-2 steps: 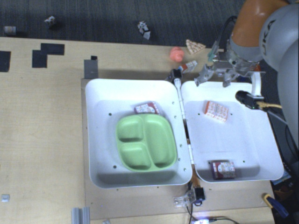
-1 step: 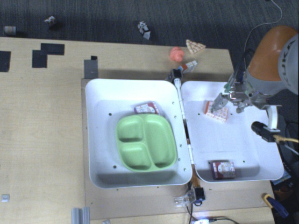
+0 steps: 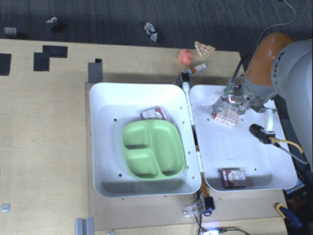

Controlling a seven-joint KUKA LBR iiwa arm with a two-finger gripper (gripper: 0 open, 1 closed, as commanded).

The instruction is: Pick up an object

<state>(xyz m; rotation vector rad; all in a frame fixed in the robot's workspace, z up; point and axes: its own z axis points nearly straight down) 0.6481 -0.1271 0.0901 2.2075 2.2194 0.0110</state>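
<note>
The grey arm (image 3: 288, 67) with its orange band comes in from the right and leans over the right bin (image 3: 244, 175). Next door, the left bin (image 3: 105, 131) has a green divided tray (image 3: 152, 148) in it with a small red-labelled packet (image 3: 153, 113) touching its far edge. The gripper (image 3: 231, 102) sits low over the right bin's far end, right on top of a small white-and-red patterned packet (image 3: 225, 117) that pokes out just below it. Can't tell how wide it's open or if it's actually got the packet. A dark red can (image 3: 233, 177) lies well apart, near the front wall.
</note>
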